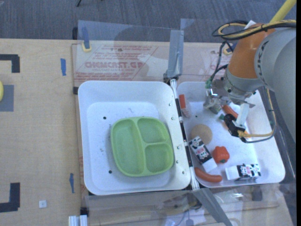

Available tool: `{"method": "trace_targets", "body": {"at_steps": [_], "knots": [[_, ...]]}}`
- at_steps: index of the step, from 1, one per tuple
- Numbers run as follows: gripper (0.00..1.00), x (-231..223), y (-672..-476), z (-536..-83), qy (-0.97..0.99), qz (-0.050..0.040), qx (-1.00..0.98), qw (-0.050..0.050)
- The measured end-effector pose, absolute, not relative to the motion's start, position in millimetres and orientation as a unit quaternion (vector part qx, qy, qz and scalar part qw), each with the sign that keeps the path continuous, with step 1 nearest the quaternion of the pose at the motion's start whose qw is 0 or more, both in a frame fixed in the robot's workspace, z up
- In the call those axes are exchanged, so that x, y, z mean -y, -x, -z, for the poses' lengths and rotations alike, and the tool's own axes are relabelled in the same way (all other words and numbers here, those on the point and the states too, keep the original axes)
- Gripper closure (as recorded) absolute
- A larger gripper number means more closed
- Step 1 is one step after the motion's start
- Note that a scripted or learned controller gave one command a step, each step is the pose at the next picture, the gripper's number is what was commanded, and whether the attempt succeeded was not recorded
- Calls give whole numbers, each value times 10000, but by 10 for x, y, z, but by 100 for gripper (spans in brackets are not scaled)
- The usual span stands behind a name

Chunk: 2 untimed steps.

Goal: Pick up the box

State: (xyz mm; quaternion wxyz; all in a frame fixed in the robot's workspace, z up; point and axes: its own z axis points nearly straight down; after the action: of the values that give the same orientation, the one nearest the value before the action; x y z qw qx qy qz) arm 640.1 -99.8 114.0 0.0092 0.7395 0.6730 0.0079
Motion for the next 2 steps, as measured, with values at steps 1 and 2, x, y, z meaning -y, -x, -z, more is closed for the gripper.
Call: {"method": "trace_targets", "body": {"at_steps": [1, 2], "knots": [[100, 1643, -6683, -842, -6032, 3, -7976, 17], [100, 1438, -6683, -846, -5647, 5, -8253, 2]]}}
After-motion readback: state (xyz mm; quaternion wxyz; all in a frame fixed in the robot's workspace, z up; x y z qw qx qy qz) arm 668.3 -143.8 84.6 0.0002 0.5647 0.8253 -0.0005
